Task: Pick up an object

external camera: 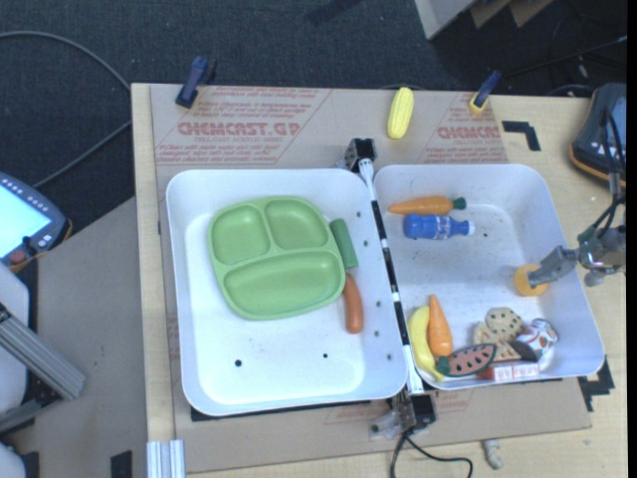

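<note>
Watermelon slice point(466, 358) lies at right bin point(498, 182) front w/ banana point(423, 339). Gripper point(557, 264) at bin's right wall, touching orange-yellow piece point(528, 280); finger state can't tell. Approach step, prob; next: confirm grasp, lift.

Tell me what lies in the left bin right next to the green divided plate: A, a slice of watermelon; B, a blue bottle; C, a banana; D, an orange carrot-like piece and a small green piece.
D: the orange carrot-like piece and the small green piece lie along the right side of the green divided plate in the left bin.
</note>
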{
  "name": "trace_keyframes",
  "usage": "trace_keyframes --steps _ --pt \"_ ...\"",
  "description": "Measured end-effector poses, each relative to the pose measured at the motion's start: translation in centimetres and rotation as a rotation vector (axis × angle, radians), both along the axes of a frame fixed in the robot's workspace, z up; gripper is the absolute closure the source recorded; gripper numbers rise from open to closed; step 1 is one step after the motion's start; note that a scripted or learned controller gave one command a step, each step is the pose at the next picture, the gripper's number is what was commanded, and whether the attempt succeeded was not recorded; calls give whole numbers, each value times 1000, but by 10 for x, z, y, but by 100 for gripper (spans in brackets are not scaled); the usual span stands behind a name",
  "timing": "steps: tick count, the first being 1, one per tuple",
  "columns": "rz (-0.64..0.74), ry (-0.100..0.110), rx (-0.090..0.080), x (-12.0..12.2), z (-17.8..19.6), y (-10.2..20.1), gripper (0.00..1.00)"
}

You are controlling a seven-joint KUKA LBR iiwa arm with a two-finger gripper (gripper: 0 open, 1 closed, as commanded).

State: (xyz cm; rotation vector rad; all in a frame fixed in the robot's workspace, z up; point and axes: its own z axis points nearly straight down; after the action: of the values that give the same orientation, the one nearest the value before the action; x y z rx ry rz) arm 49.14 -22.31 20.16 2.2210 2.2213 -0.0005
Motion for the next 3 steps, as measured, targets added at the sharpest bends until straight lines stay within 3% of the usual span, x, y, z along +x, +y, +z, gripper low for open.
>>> trace_keyframes --steps 1,2,3 --pt "1 1 1 58 -81 24 0" --pt "-1 2 1 9 -118 30 0" --pt "-1 -1 0 10 -107 30 100"
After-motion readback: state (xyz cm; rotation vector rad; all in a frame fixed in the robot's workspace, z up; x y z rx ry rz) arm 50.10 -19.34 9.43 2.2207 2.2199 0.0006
